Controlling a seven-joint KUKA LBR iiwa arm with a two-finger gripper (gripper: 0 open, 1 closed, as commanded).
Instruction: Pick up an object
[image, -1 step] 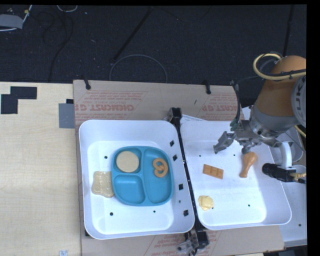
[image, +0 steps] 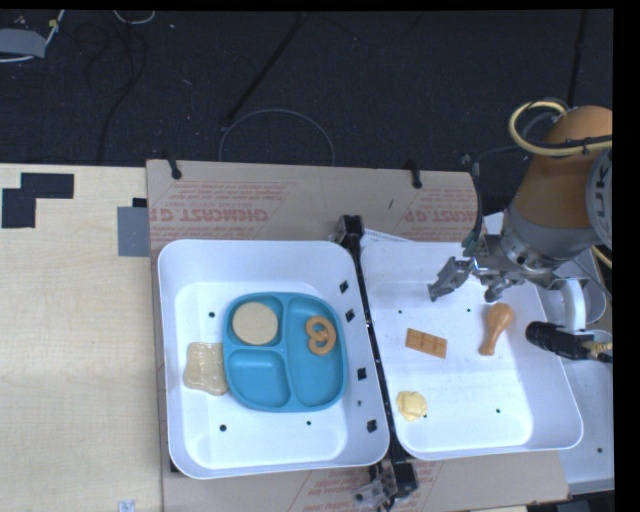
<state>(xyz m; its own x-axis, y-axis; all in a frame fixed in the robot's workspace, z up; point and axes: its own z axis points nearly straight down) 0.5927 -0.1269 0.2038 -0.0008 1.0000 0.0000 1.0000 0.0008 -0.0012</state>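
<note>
Lying beside gripper (image: 470, 280), drumstick (image: 495, 328), untouched

Two shallow white bins sit side by side on a cardboard sheet (image: 300, 200) laid over the worktop (image: 70, 330). The left bin (image: 180, 270) and right bin (image: 560, 420) meet along a black divider (image: 365, 340). Printed lettering runs across the cardboard's far edge. Dark patches mark the worktop's far left corner. Beyond the worktop's far edge, black cables (image: 270, 125) loop over dark carpet.
</note>
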